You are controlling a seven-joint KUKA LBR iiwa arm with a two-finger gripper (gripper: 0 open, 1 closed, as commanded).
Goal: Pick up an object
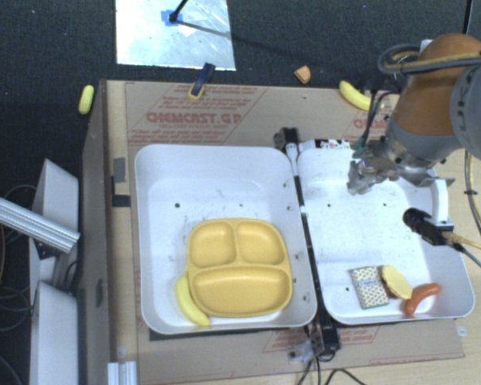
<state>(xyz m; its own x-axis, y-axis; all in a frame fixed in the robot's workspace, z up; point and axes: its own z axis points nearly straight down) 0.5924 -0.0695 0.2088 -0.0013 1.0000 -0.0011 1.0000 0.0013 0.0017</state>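
Note:
My gripper (361,180) hangs over the back part of the right bin (337,239), with nothing visible in it. At that bin's front right lie a patterned square pad (369,286), a pale yellow chip-like piece (396,281) and an orange sausage (421,297), all well in front of the gripper. The left bin (164,215) holds a yellow divided plate (239,265) with a yellow banana (189,301) against its front left edge.
Outside the bins, on the cardboard and floor behind, lie a yellow banana (353,95), a small orange piece (303,74), a yellow object (86,99) and a blue-and-yellow tool (200,81). A black divider (301,215) runs between the bins.

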